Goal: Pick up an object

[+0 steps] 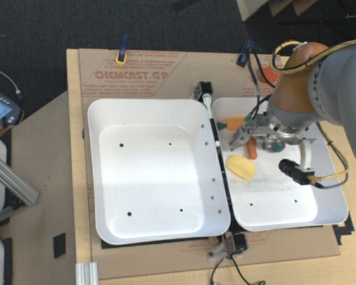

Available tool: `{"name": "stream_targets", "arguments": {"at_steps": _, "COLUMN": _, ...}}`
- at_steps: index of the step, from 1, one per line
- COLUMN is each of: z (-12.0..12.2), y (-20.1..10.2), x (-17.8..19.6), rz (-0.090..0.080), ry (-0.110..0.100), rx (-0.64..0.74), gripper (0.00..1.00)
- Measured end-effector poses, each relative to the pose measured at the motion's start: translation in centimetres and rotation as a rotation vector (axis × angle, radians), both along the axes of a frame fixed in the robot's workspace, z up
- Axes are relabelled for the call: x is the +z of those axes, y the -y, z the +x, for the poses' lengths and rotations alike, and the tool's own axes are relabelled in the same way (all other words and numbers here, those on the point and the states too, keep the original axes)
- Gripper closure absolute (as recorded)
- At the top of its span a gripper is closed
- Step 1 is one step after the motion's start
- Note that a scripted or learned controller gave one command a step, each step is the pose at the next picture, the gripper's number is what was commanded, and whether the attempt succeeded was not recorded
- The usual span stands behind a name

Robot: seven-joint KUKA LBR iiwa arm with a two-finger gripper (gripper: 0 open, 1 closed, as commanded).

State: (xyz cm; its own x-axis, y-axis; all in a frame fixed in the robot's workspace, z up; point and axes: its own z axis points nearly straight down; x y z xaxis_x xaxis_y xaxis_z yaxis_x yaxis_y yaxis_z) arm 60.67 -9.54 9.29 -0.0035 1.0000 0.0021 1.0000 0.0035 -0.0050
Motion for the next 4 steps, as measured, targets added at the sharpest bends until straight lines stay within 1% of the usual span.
{"name": "stream_targets", "arguments": {"at_steps": 1, "z": 0.0, "y": 0.2, "x": 1.6, "rz": -0.002, "ry": 0.007, "rx": -0.004, "gripper": 1.0}}
{"name": "stream_targets", "arguments": {"at_steps": 2, "z": -1.8, "y": 11.0, "x": 2.2, "rz": -0.008, "ry": 0.008, "rx": -0.012, "gripper": 1.0}}
{"name": "stream_targets", "arguments": {"at_steps": 3, "z": -1.8, "y": 9.0, "x": 20.9, "rz": -0.007, "ry": 0.02, "rx": -0.001, "gripper": 1.0}}
{"name": "stream_targets", "arguments": {"at_steps": 4, "z": -4.2, "y": -1.5, "x": 19.2, "rz": 0.001, "ry": 0.001, "rx": 0.003, "gripper": 1.0}}
